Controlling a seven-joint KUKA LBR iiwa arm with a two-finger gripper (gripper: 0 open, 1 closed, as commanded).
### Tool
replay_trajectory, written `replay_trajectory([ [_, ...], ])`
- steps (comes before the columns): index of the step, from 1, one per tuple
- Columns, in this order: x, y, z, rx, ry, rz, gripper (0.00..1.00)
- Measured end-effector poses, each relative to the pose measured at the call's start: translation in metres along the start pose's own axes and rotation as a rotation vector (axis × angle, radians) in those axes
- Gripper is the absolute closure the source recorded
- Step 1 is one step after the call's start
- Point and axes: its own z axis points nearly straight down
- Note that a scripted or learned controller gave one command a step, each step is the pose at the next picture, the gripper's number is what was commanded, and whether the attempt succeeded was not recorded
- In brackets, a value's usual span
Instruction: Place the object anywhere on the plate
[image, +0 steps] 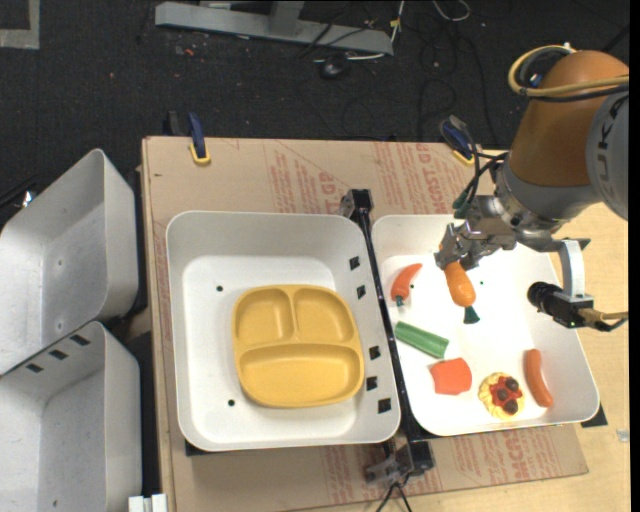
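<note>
One carrot (460, 286) between gripper (456, 258) fingers — above right bin (575, 350).

A divided plate (297, 345) sits in the left bin (190, 300). The right bin (575, 395), beside it, holds scattered toy foods.

A bulbous orange band (572, 110) is seen above the grey wrist (545, 195), with a yellow cable (530, 70) looped over its top. Dark cables are run down below the band to a grey metal gripper (458, 250).
</note>
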Motion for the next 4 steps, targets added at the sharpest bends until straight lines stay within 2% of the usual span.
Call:
replay_trajectory([
  [1,0.045,-0.013,-0.003,0.0,0.0,0.0,1.0],
  [2,0.099,-0.024,0.012,0.002,0.0,0.0,1.0],
  [3,0.157,-0.046,0.012,0.002,0.0,-0.001,1.0],
  [4,0.213,-0.049,0.022,0.001,0.0,-0.001,1.0],
])
